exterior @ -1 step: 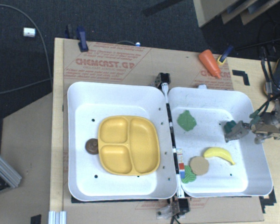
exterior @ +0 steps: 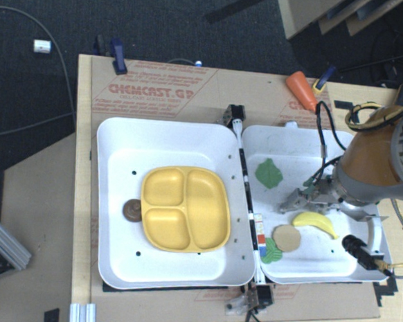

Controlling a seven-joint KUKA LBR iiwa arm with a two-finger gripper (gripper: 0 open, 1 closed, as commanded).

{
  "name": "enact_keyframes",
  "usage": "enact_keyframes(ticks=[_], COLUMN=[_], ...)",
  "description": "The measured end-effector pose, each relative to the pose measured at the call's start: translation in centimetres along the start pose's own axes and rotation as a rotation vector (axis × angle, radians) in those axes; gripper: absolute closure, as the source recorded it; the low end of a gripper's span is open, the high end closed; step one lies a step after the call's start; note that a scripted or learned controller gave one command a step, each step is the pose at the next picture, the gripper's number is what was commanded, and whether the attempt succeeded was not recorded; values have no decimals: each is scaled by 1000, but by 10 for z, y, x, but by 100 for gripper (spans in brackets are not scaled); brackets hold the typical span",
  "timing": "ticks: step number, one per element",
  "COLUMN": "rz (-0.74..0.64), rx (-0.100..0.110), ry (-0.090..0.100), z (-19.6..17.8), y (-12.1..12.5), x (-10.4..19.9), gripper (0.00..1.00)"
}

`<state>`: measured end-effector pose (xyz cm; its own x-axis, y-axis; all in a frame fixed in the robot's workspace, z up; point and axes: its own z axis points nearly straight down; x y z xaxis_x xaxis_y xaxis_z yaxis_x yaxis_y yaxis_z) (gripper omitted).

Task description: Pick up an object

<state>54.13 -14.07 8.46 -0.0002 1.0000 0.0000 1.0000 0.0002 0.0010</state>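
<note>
The banana (exterior: 316, 223) lies flat in the right bin (exterior: 332, 271), and it is the likeliest thing to pick, since the gripper (exterior: 303, 198) sits just up and left of it, low over the bin floor. The metal fingers look slightly apart with nothing between them, though at this size I would not swear to it.

I judge the banana a light, stiff plastic toy with a smooth, rather slippery skin. Its curve means a grip across the thick middle should hold best; the tapered ends would likely squirt out.

Just below and left of the banana rests a tan disc (exterior: 287, 238), touching a small green piece (exterior: 273, 250) at the bin's lower left. A green leafy toy (exterior: 269, 174) lies up and left of the banana, beyond the gripper. Further left, in the other bin (exterior: 116, 185), stands a yellow tray (exterior: 185, 209) with 3 compartments and a brown disc (exterior: 132, 210) at its left edge.

Up and left of the banana, past both bins, the brown board (exterior: 151, 90) under them reads "CHEMCAST GP" in red, with smaller lines I cannot read.
</note>
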Motion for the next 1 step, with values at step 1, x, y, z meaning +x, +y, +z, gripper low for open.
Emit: enact_keyframes(ticks=[1], rz=[1], rx=[3], ry=[1], z=[0], y=[-39], x=[4], gripper=[0])
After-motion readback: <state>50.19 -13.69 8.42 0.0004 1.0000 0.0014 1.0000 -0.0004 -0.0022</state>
